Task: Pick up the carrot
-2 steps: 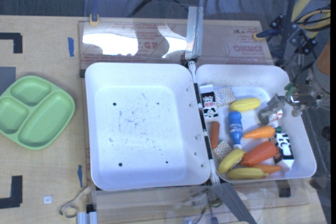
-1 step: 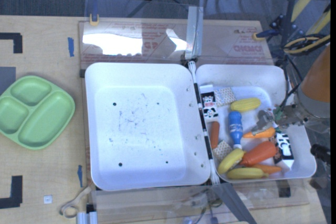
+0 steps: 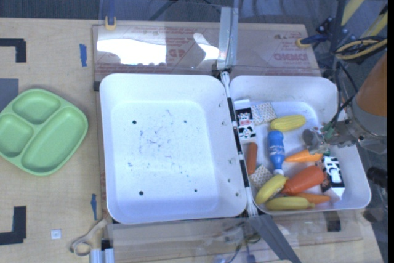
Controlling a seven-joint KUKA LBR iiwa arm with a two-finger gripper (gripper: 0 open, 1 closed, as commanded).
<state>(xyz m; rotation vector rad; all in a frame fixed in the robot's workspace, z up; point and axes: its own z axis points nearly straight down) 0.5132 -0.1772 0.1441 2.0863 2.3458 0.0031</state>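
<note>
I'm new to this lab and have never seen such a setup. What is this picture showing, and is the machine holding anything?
One camera above the bench looks down at a slant. The grey and orange arm reaching in from the right is a robot; its gripper sits low over the right bin. That bin holds toy food: a carrot, a corn cob, a blue bottle, bananas and more. The left bin sits beside it, and a green plate lies far left. Whether anything is held, I cannot tell.
</note>
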